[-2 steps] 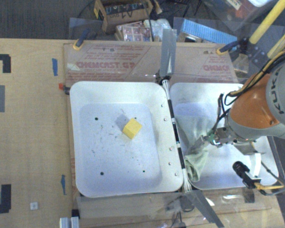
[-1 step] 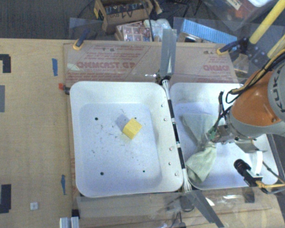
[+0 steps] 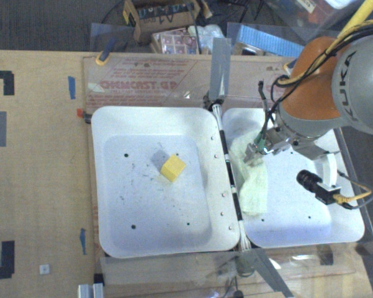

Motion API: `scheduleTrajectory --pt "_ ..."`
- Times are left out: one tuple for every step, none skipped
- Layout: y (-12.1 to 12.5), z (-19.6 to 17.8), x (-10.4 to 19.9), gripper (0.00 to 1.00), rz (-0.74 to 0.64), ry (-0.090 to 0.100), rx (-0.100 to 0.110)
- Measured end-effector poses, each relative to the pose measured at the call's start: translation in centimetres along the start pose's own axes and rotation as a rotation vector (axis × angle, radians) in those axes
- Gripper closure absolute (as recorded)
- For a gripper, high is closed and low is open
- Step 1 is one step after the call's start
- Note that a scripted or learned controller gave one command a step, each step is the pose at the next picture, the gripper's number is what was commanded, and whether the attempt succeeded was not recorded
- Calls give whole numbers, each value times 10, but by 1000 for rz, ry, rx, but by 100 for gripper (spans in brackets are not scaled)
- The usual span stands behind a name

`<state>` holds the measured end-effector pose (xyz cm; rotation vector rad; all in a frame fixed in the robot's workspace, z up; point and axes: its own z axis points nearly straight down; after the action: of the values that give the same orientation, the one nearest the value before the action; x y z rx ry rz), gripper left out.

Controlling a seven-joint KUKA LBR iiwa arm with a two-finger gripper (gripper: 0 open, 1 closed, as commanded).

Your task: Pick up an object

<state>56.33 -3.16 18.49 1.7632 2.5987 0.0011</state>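
Note:
A small yellow block (image 3: 172, 168) lies near the middle of the left white bin (image 3: 112, 228). A pale green-white cloth (image 3: 253, 188) lies crumpled along the left side of the right bin (image 3: 310, 228), next to the divider. My gripper (image 3: 256, 153) reaches in from the right and hangs low over the upper end of the cloth, at or just touching it. The grey and orange arm (image 3: 319, 98) covers the far right part of that bin.
A black fitting with a yellow cable (image 3: 316, 185) hangs off the arm over the right bin. A grey bracket (image 3: 219, 73) stands at the back between the bins. Cardboard and clutter (image 3: 161, 17) lie behind the bench. Wooden bench top (image 3: 31, 166) stretches left.

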Motion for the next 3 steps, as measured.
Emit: scheduleTrajectory --pt "-19 -73 -2 100 -123 -2 -1" --pt "-68 -149 9 100 -291 -3 -2" --pt "-71 -77 46 100 -614 1 0"
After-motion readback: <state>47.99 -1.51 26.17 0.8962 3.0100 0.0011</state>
